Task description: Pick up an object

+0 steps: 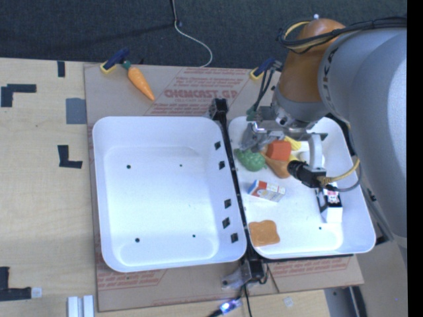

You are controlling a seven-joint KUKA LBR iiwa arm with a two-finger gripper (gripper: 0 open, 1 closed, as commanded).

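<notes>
1. I see the arm (357, 78) reaching in from the right of the frame, its orange band over the upper part of the right bin (350, 240).
2. The tool (254, 137) sits low at the upper left of the right bin, just beside the divider between the two bins; I cannot tell how it is set.
3. Just below the tool lies a green object (250, 159), and right of that an orange-red object (278, 150) with a tan piece (280, 169) below it. These crowd together under the wrist, and a yellow bit (297, 145) shows between them and the arm's hardware.
4. A small red and white box (267, 190) lies in the middle of the right bin, apart from that cluster.
5. A flat brown slice like toast (264, 232) rests near the bin's lower left corner, close to the wall.
6. The left bin (106, 177) takes up the centre of the frame.
7. Outside the bins, a toy carrot (140, 82) lies on the cardboard sheet (192, 91) on the counter (39, 177) at upper left.
8. The lower right floor of the right bin offers open white room.
</notes>
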